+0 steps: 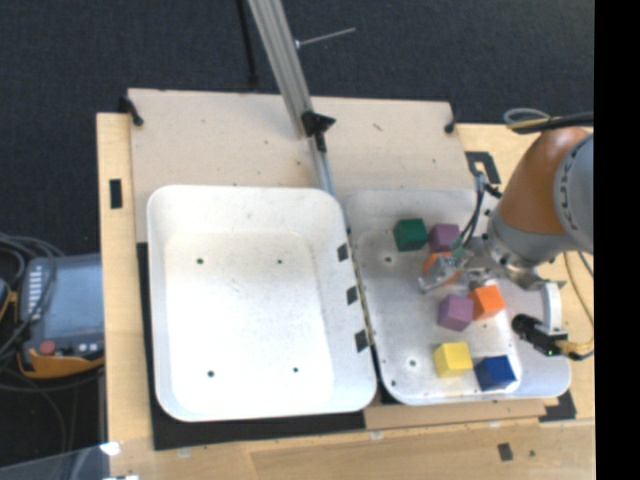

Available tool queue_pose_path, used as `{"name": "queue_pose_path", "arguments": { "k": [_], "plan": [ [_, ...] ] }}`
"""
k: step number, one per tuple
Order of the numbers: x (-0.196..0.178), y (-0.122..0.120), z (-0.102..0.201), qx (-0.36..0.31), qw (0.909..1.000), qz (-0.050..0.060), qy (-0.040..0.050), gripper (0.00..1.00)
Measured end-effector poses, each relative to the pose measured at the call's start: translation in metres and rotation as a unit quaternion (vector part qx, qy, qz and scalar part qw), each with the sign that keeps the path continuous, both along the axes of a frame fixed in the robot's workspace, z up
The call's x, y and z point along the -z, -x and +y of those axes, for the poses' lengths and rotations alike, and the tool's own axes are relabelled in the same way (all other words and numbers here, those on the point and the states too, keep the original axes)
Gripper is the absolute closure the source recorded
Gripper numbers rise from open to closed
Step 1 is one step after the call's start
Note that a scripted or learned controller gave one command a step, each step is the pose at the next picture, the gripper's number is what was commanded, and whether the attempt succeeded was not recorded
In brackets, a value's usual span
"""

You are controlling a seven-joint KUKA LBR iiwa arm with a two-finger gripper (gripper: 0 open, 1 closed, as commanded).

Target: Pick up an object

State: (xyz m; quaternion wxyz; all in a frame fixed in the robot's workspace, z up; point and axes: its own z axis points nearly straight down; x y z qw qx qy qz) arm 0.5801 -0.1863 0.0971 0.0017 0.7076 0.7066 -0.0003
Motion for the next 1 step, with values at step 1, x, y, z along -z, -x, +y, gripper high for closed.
{"name": "queue_pose_path", "arguments": {
  "k": [1],
  "plan": [
    [-0.0126,-0.0010,-0.0015,0.003,1.0000,-0.003,0.0005,1.00]
  ]
}}
